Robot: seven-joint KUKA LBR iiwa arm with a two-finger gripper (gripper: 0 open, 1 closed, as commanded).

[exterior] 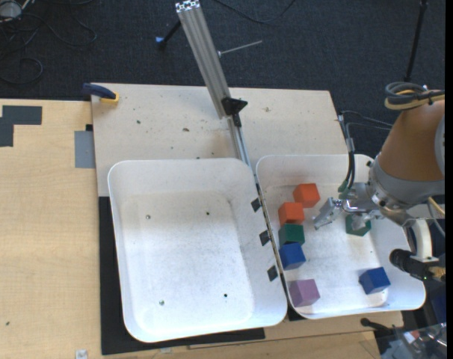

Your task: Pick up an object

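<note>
Claw (pixel 339 212) hovers in right bin (pixel 406 299) near orange cubes (pixel 306 194).

The arm (pixel 410 148) reached in from the right, orange band uppermost, with its gripper (pixel 333 214) pointing left and downward.

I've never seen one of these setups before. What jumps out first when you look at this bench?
The coloured blocks in the right bin catch the eye: two orange blocks, a green block and a blue block lined up along its left wall, with a purple block and another blue block nearer the front. The robot arm, with its big orange band, reaches in from the right, its gripper low beside the orange blocks. The left bin sits alongside.
</note>
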